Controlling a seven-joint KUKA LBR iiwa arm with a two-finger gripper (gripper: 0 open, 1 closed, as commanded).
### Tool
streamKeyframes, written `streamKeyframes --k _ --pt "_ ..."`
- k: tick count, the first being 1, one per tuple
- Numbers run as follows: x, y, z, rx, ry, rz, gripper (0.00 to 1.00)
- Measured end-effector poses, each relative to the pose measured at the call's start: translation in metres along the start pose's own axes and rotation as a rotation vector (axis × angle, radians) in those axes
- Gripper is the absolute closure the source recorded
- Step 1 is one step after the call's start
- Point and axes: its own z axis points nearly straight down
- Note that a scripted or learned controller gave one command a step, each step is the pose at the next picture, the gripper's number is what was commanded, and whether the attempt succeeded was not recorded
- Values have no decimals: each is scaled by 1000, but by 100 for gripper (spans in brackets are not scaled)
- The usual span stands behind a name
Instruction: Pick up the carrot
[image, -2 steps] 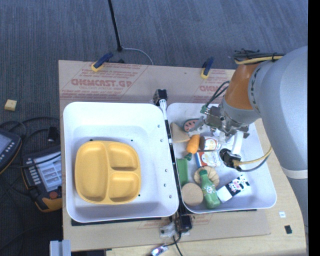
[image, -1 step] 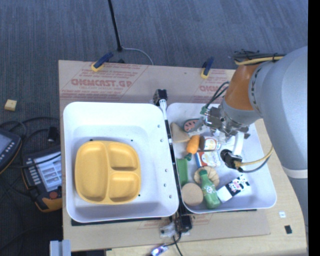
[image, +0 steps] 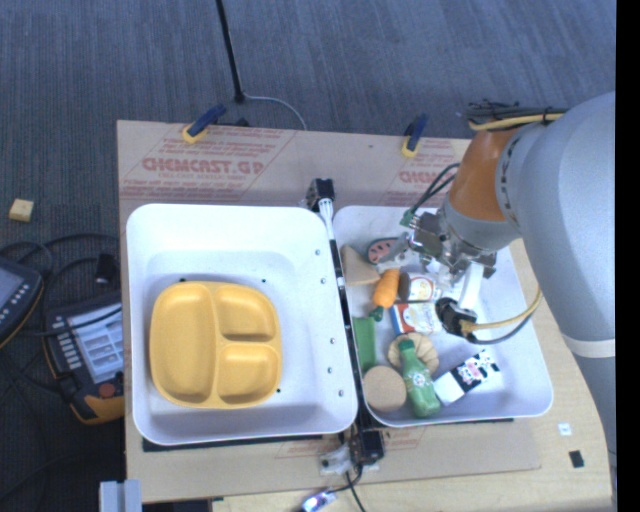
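The carrot (image: 386, 288) is a short orange piece lying in the upper left part of the right bin (image: 530, 400), among other toy food. My gripper (image: 428, 258) hangs over the upper middle of that bin, just right of and slightly above the carrot. The grey wrist with its orange band (image: 480, 185) rises behind it. From this angle I cannot make out whether the gripper touches the carrot.
Around the carrot lie a green bottle (image: 420, 388), a tan round disc (image: 383, 388), a green stick (image: 365, 340), a red and white carton (image: 412, 318) and a black and white item (image: 476, 371). The left bin (image: 200, 225) holds a yellow divided tray (image: 214, 343).
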Motion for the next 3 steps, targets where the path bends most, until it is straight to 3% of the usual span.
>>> streamKeyframes --k 3 --pt "0 -1 0 4 0 120 0"
